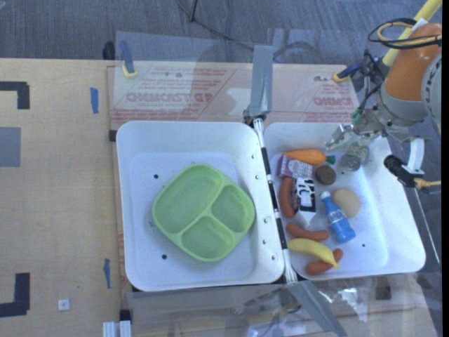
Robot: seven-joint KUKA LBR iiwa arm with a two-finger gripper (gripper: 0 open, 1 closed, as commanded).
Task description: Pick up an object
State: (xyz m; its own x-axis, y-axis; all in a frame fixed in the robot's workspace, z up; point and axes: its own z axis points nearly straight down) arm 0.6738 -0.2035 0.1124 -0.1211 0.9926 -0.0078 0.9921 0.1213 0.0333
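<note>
The arm (412, 76) reached in from the right, its orange band high at the upper right and its wrist bent down toward the far edge of the right bin (403, 220). The gripper (353, 140) hung over that bin's far part, near its back wall; whether the fingers were wide or narrow could not be told. Two white bins sat side by side on a wooden bench (56, 188), with a printed cardboard sheet (182, 93) lying behind them and grey carpet (210, 5) beyond the bench. Blue tape marks (94, 100) and black marks (15, 95) showed on the bench's left part. The left bin (133, 153) carried a green divided plate (203, 211) near its middle. The right bin carried the objects: a carrot (304, 156) near its far left, a purple packet (295, 168) just beside it, a brown round piece (325, 174), and a grey-green can (352, 159) lying just below the gripper. Toward the middle lay a sausage (286, 195), a black-and-white card (305, 194), a potato (346, 202) and a blue bottle (338, 220). By the near left corner lay a banana (313, 248) and further sausages (306, 231). Nothing showed between the fingers.
</note>
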